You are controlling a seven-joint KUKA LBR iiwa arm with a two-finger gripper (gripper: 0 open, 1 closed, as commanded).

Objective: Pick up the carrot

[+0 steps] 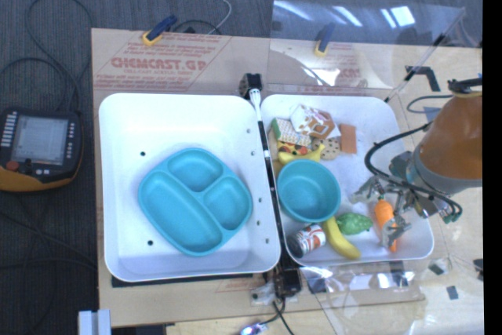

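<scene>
The orange carrot (383, 213) lies in the right bin (392, 115) near its front right corner, its tip pointing toward the front wall. My gripper (392, 209) hangs directly over it, under the arm's orange band (461, 139), and its metal parts cover the carrot's middle. How the gripper stands around the carrot is hidden by the wrist and cables.
Beside the carrot lie a green vegetable (354, 223), a banana (340, 238) and a small can (311, 238). A blue bowl (308, 190) sits at the bin's left, with toy food packs (308, 129) behind it. The left bin (125, 137) holds a blue divided plate (194, 200).
</scene>
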